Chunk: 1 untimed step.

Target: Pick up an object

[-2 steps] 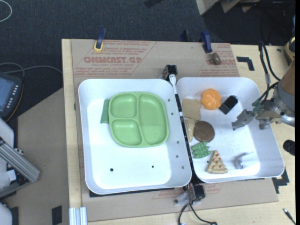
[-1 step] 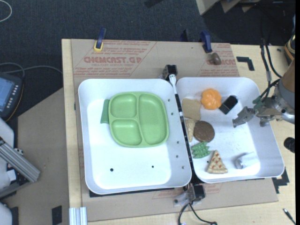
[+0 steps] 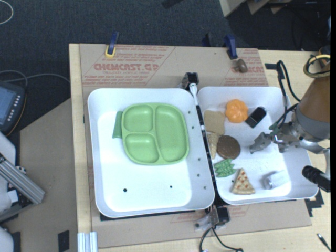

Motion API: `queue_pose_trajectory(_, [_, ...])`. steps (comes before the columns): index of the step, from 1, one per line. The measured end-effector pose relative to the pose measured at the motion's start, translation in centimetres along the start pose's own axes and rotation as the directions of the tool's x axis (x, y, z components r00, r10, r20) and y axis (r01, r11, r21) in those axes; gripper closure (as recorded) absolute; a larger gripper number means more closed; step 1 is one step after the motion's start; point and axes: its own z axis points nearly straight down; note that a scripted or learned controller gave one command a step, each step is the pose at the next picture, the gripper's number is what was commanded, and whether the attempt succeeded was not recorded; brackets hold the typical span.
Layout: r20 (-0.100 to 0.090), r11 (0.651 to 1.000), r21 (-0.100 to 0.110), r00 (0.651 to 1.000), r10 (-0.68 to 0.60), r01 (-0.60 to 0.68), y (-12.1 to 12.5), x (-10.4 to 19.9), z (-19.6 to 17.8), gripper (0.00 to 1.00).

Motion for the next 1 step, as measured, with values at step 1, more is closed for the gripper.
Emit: queue_pose_trajectory(1, [0.0, 1.0, 0.0, 1.0, 0.0, 0.0, -0.06, 0.08, 5.34, 0.0])
